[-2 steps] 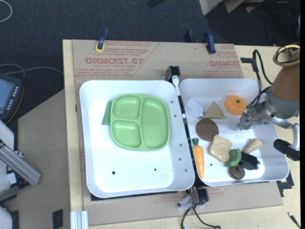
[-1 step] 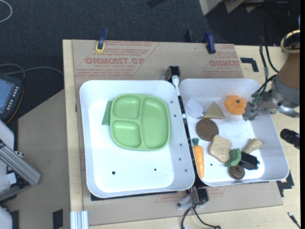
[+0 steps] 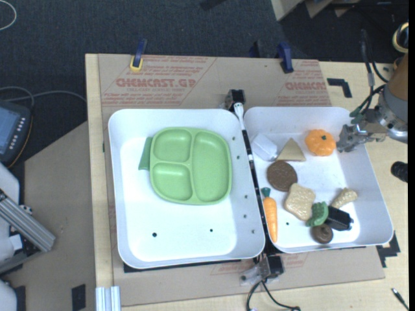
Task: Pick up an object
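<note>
Orange fruit [image 3: 320, 142], just left of gripper [image 3: 351, 138]

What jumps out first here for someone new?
The light green divided plate lying alone in the left bin. Then the toy food crowding the right bin: an orange pumpkin near its far edge, a carrot along its left wall. The end effector hovers beside the pumpkin.

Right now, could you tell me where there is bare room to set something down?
The left bin has bare floor below and left of the green divided plate. The right bin is crowded around the cookie, cracker and carrot.
</note>
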Tool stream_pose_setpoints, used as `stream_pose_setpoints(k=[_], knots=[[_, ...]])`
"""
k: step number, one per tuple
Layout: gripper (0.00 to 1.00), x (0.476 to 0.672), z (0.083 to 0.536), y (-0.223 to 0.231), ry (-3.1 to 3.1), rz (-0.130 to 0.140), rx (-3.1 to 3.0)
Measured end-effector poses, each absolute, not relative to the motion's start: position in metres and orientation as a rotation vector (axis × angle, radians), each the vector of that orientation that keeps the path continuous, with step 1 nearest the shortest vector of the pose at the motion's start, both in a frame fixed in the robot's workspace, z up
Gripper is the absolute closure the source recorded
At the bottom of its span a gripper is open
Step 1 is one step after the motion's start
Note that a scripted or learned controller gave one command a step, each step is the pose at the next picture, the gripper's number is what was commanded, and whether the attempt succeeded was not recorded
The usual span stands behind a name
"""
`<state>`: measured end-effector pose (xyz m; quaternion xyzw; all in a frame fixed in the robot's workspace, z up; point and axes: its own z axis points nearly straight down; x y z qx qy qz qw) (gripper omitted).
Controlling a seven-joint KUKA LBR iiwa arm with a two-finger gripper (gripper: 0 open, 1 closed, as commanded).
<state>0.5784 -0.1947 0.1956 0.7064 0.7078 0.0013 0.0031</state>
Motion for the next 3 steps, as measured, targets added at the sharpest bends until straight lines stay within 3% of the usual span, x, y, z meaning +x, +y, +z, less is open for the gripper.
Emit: stream_pose_setpoints(k=[1, 3], knots=[[1.0, 0.58, 0.227, -0.195, 2.218, 0.004, 2.216], [1.0, 0.543, 0.243, -0.098, 2.229, 0.0, 2.219]])
